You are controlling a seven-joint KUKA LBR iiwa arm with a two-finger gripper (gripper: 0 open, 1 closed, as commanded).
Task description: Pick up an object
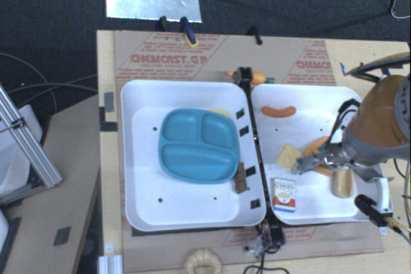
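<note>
In the right bin (pixel 302 98) lie a reddish sausage (pixel 278 111), a yellow cheese wedge (pixel 288 154), an orange carrot-like piece (pixel 313 145), a small printed carton (pixel 284 194) and a tan cylinder (pixel 342 183). My gripper (pixel 309 163) hangs low over the middle of this bin, just right of the cheese wedge and partly covering the orange piece. The grey wrist and orange band (pixel 383 113) come in from the right and hide part of the bin floor.
The left bin (pixel 142 138) holds a blue divided plate (pixel 198 144), with a yellow bit (pixel 221 113) at the plate's far edge and a brown item (pixel 241 178) by the divider. A black clip rail (pixel 252 138) separates the bins. An orange object (pixel 257 78) lies behind them.
</note>
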